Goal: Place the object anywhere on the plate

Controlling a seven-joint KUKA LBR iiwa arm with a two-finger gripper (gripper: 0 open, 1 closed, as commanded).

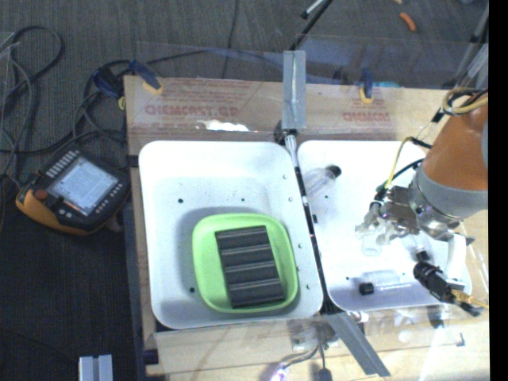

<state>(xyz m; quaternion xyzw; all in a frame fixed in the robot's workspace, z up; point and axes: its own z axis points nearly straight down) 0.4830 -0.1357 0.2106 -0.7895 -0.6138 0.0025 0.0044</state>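
Note:
A lime-green square plate (203, 244) lies in the left bin (163, 173), toward its front. A dark grey ridged block (250, 267) rests flat on the plate and covers most of its middle. My gripper (375, 230) hangs low over the middle of the right bin (353, 155), well to the right of the plate. A clear plastic bottle with a black cap (379, 282) lies on its side just in front of the gripper. Another clear bottle (321, 181) with a black cap lies at the right bin's back left.
A metal divider post (294, 86) stands at the back between the two bins. The arm's orange band (459, 153) and cables rise over the right bin's right side. A handheld control pad (75, 190) sits on the floor at the left.

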